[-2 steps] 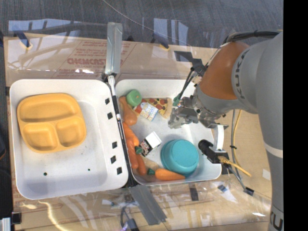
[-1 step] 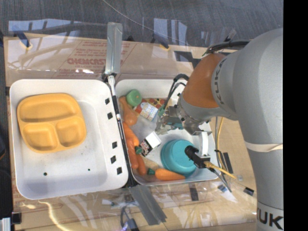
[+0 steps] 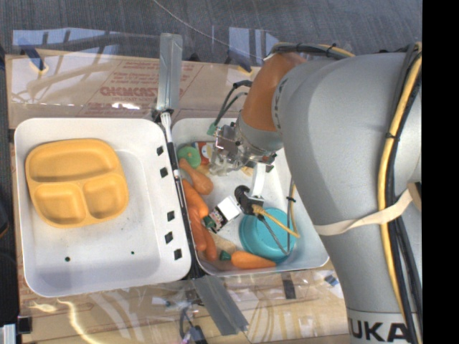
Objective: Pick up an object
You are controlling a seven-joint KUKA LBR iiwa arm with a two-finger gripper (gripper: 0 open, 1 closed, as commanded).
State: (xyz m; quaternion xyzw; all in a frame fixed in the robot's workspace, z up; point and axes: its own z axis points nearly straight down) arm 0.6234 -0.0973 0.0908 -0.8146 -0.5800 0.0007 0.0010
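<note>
Over right bin (image 3: 305,264), pincer (image 3: 228,153) low at far end amid carrots (image 3: 195,176) and green toy (image 3: 188,154), fingers too blurred to tell open or shut, nothing visibly held; likely risk: crowding, so glancing grip or snagging bowl (image 3: 267,236).

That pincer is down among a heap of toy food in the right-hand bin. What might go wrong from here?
1. The right bin is crowded: carrots lie packed along its left wall, so the pincer may nudge or grab more than one thing.
2. The teal bowl is wide and rounded, and might slip if pinched at its rim.
3. The arm's cables hang near the clutter and could perhaps snag.
</note>
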